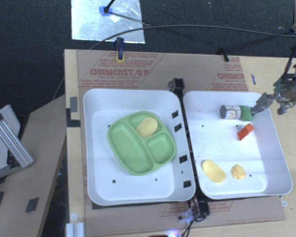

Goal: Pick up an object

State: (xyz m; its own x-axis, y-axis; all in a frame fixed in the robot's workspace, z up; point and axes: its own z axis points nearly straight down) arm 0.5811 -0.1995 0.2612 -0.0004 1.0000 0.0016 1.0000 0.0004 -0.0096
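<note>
Up near the far side of the right bin (274, 147) lies a small bottle (236, 112) on its side, its grey cap end toward the left, a white label in the middle and a green body toward the right. The hand (272, 101) sits at the bin's upper right corner, and one dark finger (261, 104) slants down to the bottle's green end, touching it or very nearly so; the other finger (283, 106) hangs further right, clear of the bottle, so the two stand apart with nothing gripped between them. Just below and a little right of the bottle rests a small orange-red block (244, 131), tilted on the white floor. Well apart from these, along the near side of the same bin, lie a pale yellow oval piece (213, 171) and, just beside it to the right, a smaller lumpy yellow piece (238, 172). The left bin (96, 147) touches the right one along a seam set with black clips. It holds a green divided plate (126, 149), turned at a slant, with a yellow rounded item (147, 127) in its upper compartment. Both bins stand on a brown cardboard sheet (138, 68) printed with red lettering, which covers the bench (47, 132). Beyond the cardboard, on the dark floor, lies a shiny silver sheet (86, 14).
</note>
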